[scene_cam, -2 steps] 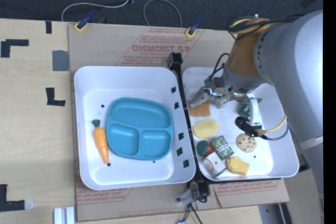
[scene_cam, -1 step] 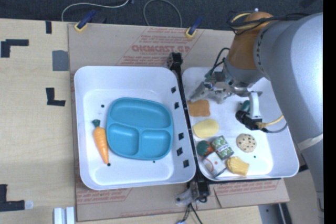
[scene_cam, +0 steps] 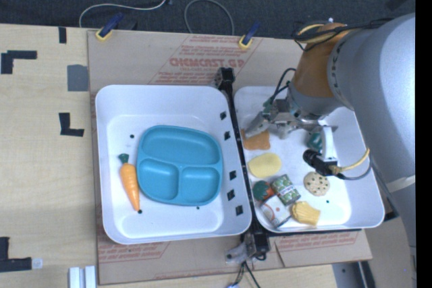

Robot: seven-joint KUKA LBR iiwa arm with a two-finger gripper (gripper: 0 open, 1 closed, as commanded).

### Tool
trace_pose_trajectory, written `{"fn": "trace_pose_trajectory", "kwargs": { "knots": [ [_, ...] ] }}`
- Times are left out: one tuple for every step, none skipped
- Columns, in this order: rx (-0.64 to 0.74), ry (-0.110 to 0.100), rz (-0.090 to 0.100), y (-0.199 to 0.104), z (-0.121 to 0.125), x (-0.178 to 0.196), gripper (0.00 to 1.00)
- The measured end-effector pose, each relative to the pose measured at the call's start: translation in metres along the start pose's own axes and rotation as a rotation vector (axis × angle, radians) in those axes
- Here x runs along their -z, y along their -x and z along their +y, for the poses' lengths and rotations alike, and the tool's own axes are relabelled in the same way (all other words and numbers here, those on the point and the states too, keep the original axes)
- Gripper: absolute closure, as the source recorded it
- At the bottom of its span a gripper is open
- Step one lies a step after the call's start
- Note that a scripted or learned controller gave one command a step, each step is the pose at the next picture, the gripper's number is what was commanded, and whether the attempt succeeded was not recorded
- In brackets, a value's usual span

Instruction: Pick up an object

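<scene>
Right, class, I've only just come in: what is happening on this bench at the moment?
A grey robot arm with an orange band reaches in over the right white bin, its tool low beside an orange-brown toy food piece. Nothing is visibly held. Nearby lie a pale yellow oval piece and a speckled round cookie. The left white bin holds a blue divided plate and an orange toy carrot.

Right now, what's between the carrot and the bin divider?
The blue tray alone, between carrot and divider, seen in the camera view.
</scene>
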State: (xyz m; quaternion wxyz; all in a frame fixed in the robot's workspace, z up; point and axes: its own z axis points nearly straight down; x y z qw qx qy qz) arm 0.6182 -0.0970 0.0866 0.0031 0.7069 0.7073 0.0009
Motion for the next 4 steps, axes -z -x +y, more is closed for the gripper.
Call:
{"fn": "trace_pose_trajectory", "kwargs": {
  "knots": [
    [0.000, -0.005, 0.002, -0.001, 0.019, -0.001, 0.00],
    [0.001, -0.001, 0.002, 0.006, 0.007, 0.000, 0.00],
    [0.000, -0.006, 0.002, 0.004, 0.016, -0.001, 0.00],
    [0.000, -0.001, 0.000, -0.002, 0.003, 0.000, 0.00]
  ]
}}
